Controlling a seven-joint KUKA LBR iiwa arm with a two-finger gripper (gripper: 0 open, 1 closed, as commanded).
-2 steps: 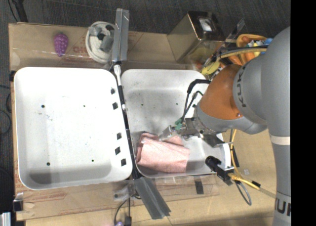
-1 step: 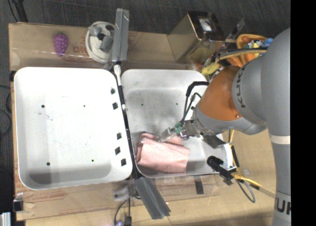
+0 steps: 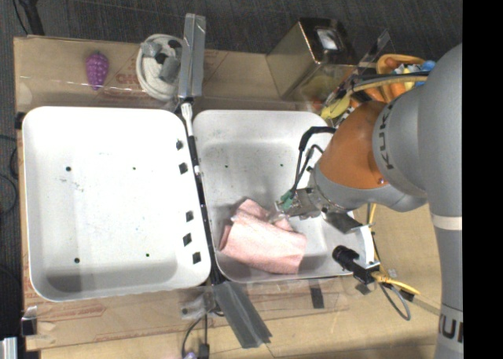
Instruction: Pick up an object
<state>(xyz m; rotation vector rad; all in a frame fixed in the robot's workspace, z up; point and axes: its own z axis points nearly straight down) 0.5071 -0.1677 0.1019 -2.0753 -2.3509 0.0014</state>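
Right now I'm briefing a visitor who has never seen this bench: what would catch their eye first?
Most likely the big grey arm with its orange band, reaching in from the right over the right bin. Its gripper sits low at the edge of a crumpled pink cloth lying near that bin's front. Beyond the left bin, a small purple object stands out on the brown bench.

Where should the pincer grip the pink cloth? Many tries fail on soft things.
Grip the raised fold at the cloth's upper edge, coming straight down from above. It lies flat and crumpled in the right bin, so a bunched ridge probably gives the pincer more to pinch.
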